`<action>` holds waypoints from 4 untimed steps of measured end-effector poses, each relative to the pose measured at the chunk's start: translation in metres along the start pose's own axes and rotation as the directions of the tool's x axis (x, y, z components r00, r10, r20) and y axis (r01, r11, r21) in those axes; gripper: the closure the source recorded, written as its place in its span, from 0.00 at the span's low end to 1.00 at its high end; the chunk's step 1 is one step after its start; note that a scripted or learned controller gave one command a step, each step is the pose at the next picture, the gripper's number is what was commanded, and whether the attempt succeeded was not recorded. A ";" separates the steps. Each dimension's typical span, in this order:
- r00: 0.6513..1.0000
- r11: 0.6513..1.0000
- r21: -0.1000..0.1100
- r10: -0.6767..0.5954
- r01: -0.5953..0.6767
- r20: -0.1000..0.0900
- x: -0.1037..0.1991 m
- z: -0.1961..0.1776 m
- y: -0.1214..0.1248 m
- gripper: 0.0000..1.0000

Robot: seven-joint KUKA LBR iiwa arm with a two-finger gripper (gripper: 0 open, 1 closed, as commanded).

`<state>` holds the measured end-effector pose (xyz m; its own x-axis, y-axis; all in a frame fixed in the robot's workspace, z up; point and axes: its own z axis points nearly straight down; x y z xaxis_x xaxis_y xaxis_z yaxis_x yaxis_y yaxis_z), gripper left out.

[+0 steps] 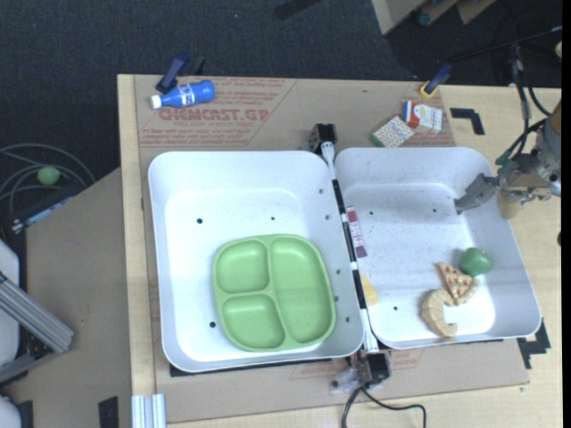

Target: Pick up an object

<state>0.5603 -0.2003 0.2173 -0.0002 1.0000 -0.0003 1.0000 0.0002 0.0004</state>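
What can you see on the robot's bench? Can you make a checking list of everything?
Surface: brown bench with left bin and right bin side by side.
Job's things: green ball, pizza slice toy and tan curved piece in the right bin's near right corner.
Clutter: green divided plate in the left bin; blue bottle and small boxes behind the bins.
End effector: over the right bin's right edge, holding nothing.
Cables: black cable at the front.
Surroundings: dark floor.
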 end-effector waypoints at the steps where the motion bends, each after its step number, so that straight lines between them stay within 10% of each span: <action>1: 1.000 1.000 0.006 -0.002 0.002 -0.008 -0.020 0.121 -0.014 0.00; 3: 1.000 1.000 0.003 -0.003 0.004 -0.009 -0.019 0.133 -0.080 0.00; 4: 1.000 1.000 0.001 0.000 0.000 -0.002 -0.022 0.123 -0.081 1.00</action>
<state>0.4796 -0.2224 0.0942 -0.0006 1.0000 0.0020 1.0000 0.0006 -0.0002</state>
